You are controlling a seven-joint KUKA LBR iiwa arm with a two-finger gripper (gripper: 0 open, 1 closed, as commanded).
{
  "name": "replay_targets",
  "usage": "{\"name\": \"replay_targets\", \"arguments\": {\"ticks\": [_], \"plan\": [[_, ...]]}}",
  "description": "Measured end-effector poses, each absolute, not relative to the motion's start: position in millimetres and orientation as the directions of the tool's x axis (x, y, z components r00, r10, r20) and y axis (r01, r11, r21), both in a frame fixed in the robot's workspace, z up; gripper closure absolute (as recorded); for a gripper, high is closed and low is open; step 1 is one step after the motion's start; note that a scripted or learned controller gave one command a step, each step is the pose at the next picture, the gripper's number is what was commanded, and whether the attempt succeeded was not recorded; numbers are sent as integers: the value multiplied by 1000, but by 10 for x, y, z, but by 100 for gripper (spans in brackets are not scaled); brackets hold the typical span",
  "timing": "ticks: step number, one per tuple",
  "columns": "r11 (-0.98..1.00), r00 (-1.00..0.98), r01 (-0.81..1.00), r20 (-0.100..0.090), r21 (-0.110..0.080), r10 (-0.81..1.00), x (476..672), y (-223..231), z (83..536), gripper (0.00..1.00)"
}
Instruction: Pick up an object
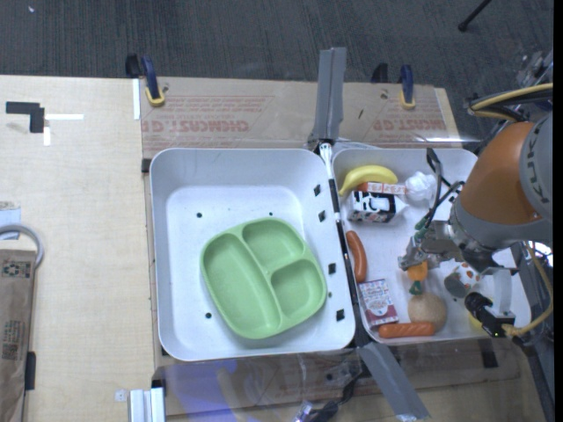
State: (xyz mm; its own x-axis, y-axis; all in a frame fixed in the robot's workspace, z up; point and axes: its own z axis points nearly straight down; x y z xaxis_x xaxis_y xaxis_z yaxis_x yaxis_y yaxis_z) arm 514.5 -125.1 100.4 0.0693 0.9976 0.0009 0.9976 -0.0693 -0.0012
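Observation:
The right bin (391, 161) holds a yellow banana (365, 176), a black and white carton (373, 205), a crumpled white item (420, 185), a reddish sausage (356, 255), a red and white packet (376, 298), a tan round item (426, 308) and an orange sausage (405, 330). My gripper (419, 257) hangs low over the middle of this bin. A small orange piece (417, 273) lies right under its tip, touching or nearly so. The wrist hides the bin's right side.
The left bin (176, 262) holds a green divided plate (264, 276). A grey divider bar (331, 95) runs between the bins at the back. Clamps (151, 86) hold the cardboard behind. A brown paper bag (16, 310) lies at the far left.

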Motion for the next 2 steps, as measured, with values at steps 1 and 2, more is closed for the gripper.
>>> {"name": "replay_targets", "arguments": {"ticks": [1, 2], "plan": [[50, -50, 999, -2, 0, 999, 4961, -1245, 2781, 100], [203, -203, 979, -2, 0, 979, 5016, -809, 3250, 100]]}}
